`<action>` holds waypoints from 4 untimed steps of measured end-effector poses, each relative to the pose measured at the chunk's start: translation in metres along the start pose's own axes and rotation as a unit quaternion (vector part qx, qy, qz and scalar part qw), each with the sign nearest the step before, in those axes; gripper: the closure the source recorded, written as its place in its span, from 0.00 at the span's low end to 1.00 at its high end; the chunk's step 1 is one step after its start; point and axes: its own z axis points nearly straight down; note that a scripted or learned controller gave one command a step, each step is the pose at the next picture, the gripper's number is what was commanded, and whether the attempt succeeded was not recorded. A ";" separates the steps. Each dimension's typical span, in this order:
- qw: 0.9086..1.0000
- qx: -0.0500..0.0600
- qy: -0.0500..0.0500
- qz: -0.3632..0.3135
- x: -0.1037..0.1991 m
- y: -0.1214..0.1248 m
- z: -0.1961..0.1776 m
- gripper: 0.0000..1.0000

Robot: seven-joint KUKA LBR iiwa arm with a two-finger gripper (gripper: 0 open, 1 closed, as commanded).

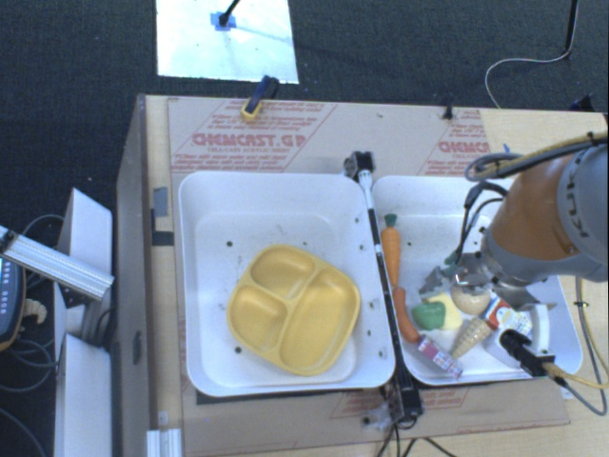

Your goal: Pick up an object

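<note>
Over the right bin (419, 193), the jaws (455, 279) are hanging low above a cluster: carrot (391, 244), green block (430, 315), ice-cream cone (473, 332), pink item (438, 357). Jaw opening: cannot tell; nothing is showing between them. Left bin (219, 198) is carrying a yellow divided plate (295, 307). Both bins are sitting on the worktop (285, 127).
</note>
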 end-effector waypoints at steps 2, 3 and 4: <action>1.000 0.007 0.000 0.001 -0.066 0.025 0.005 0.00; 1.000 0.005 0.001 -0.001 -0.038 0.146 0.006 0.00; 1.000 0.006 0.000 0.000 -0.090 0.121 0.006 0.00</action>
